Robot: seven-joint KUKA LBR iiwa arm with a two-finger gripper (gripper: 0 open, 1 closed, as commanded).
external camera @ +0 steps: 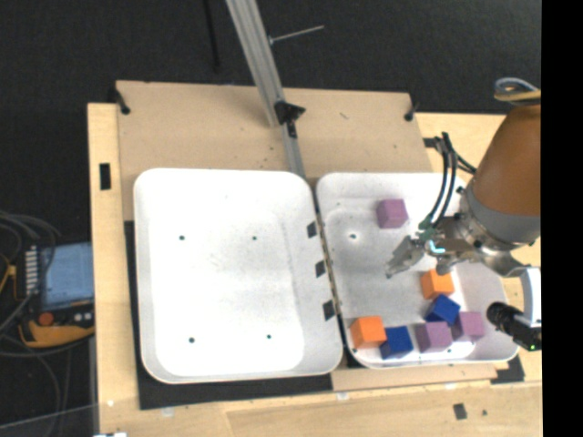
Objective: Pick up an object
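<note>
Pincer [412, 255] above right bin [357, 198], apparently open, nothing between fingers; orange cube [437, 283] beside.

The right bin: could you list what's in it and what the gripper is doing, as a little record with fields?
right bin: holds seven blocks
purple blocks: one apart near the far side; two near the front edge
orange blocks: one by the gripper; one at the front left
blue blocks: two
gripper: over the bin's middle, holding nothing visible
left bin: white
</note>
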